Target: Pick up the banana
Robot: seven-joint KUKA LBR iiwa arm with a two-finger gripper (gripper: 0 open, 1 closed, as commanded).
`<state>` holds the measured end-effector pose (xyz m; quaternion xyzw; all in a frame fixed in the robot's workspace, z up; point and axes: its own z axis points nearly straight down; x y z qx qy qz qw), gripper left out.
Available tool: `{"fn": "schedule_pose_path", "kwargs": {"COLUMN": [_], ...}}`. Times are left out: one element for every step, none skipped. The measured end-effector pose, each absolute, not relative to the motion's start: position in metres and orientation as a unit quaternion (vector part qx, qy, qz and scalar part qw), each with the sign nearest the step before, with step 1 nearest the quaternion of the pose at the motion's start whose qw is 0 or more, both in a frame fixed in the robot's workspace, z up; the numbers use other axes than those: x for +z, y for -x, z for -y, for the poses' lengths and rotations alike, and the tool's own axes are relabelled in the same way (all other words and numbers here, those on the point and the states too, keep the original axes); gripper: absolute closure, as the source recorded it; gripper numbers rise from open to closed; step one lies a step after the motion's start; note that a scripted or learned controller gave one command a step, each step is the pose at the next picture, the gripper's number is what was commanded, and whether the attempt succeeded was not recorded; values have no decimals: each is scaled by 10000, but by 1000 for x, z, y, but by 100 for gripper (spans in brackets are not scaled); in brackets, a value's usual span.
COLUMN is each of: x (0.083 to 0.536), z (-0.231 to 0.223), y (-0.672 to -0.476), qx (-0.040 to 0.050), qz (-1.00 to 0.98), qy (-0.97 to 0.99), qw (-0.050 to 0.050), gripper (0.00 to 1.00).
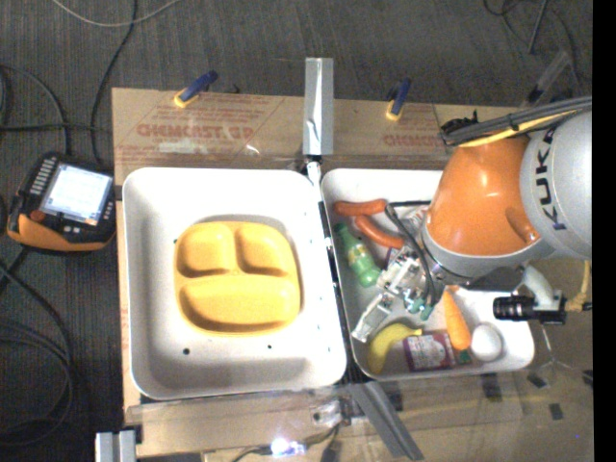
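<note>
A: Camera view, slanting down on the bench — two white bins side by side. Left bin (144, 258) holding a yellow compartment tray (238, 275), three sections, lying flat near the middle.

B: And the right bin (520, 354)?

A: Crowded. Banana (387, 342) low in it, near the front wall, just left of a dark red packet (428, 351). Curved, yellow, partly hidden under the metal of the gripper.

B: Which way along?

A: Long axis running roughly from lower left up to upper right, bowed, with the lower end towards the front left corner of the bin. Upper end covered, so hard to say exactly where the tip lies.

B: Gripper?

A: Gripper (385, 306) reaching in from the right under the orange band (481, 210) of the arm, slanted down to the left, tip just above the banana's left part. Fingers together or apart — cannot tell from this angle. Nothing visibly pinched between them.

B: Neighbours?

A: Carrot (457, 322) upright-looking beside the packet, white egg-like ball (487, 342) just right of that. Green bottle (362, 263) nearer the dividing wall, orange-red sausage shape (364, 216) towards the back of the bin.

B: Outside the bins?

A: Teach pendant (63, 205) on the floor at far left, screen lit. Two blue-and-yellow clamps (195, 89) on the cardboard at the back edge.
</note>
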<state>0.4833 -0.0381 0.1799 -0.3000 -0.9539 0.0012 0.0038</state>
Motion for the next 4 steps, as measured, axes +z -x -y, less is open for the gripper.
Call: {"fn": "schedule_pose_path", "kwargs": {"x": [220, 180, 180, 180], "z": [89, 43, 64, 64], "y": [-484, -484, -484, -484], "qx": [6, 1, 6, 5], "qz": [9766, 9866, 9891, 9962], "qy": [2149, 1632, 1475, 870], "qw": [26, 35, 29, 30], "gripper": [0, 0, 0, 0]}}
